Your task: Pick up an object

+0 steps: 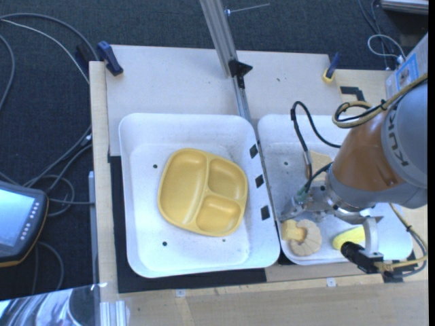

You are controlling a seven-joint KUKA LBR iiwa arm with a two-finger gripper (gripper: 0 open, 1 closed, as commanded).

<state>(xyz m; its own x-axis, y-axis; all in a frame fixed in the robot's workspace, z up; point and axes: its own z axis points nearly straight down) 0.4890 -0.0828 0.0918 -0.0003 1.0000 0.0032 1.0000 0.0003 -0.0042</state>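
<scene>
My gripper (pixel 304 204) hangs low over the front part of the right bin (pixel 280 156), under the grey arm with its orange band. Just in front of it, by the bin's front wall, lie a small yellow chunk (pixel 293 231) and a tan round piece (pixel 308 242), touching each other. A bright yellow object (pixel 349 236) lies to their right, partly under the wrist. A pale tan thing (pixel 317 161) peeks out behind the arm, mostly hidden. I see nothing held by the gripper.
The left bin (pixel 136 136) holds a yellow divided plate (pixel 202 191) near its middle. A metal pole (pixel 221 29) slants up from between the bins at the back. Black and yellow cables loop over the right bin's rear.
</scene>
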